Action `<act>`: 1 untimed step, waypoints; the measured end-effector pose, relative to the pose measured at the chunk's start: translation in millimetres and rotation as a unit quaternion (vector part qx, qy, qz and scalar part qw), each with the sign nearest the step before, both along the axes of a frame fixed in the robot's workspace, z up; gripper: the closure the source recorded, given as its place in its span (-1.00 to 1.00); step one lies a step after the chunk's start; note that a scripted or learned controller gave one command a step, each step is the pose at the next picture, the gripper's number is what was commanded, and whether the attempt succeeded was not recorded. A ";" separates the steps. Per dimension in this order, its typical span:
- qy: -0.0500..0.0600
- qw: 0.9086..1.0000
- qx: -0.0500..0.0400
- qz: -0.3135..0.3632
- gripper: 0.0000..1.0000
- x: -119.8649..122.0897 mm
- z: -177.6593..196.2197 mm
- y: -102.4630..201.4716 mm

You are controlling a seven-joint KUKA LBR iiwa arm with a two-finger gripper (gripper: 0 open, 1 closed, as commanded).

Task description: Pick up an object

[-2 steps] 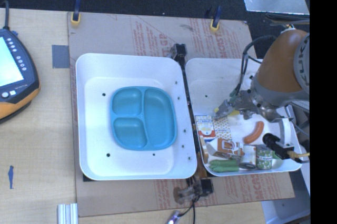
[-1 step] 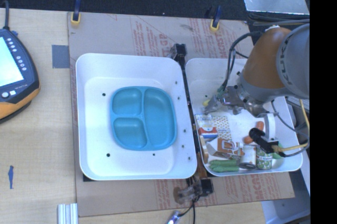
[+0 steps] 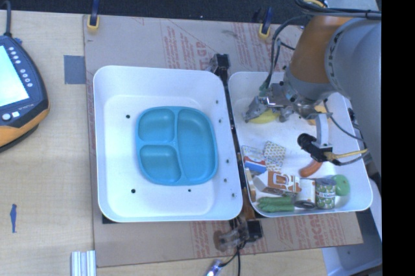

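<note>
Plainly, the move ahead turns on the small yellow object (image 3: pixel 262 117) that lies right under the gripper (image 3: pixel 271 107), peeking out on the gripper's left and near side in the camera view. Its visible part is elongated and runs roughly across the view with a slight slant, but the gripper body covers its right end, so its full length cannot be made out. The gripper hangs low over it in the right bin (image 3: pixel 249 90), and the view does not settle whether the two touch. Whether the gripper is open or closed cannot be told either, since its underside is masked by its own body, and nothing shows that the yellow object is held. It looks like the nearest candidate for the pick. The likely need is a short drop with a small shift toward the gripper's left, with the closing direction set across the object's long axis. Other candidates lie well nearer the camera than the gripper: a patterned packet (image 3: pixel 274 153), an orange sausage-shaped piece (image 3: pixel 311 169) and a green can (image 3: pixel 326 192), crowded with other small items. To the gripper's left, the left bin (image 3: pixel 117 138) holds a blue divided plate (image 3: pixel 176 144), well apart from the gripper.
</note>
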State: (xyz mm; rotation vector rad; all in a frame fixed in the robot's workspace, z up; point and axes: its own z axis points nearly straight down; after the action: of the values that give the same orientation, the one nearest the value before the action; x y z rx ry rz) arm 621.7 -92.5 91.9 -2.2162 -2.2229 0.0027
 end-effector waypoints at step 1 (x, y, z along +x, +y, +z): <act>0.000 1.000 0.000 0.000 -1.00 31.4 0.1 -0.5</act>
State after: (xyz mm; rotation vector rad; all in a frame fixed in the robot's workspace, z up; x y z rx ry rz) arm 653.1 -93.0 92.1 -2.2165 -2.2220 0.0025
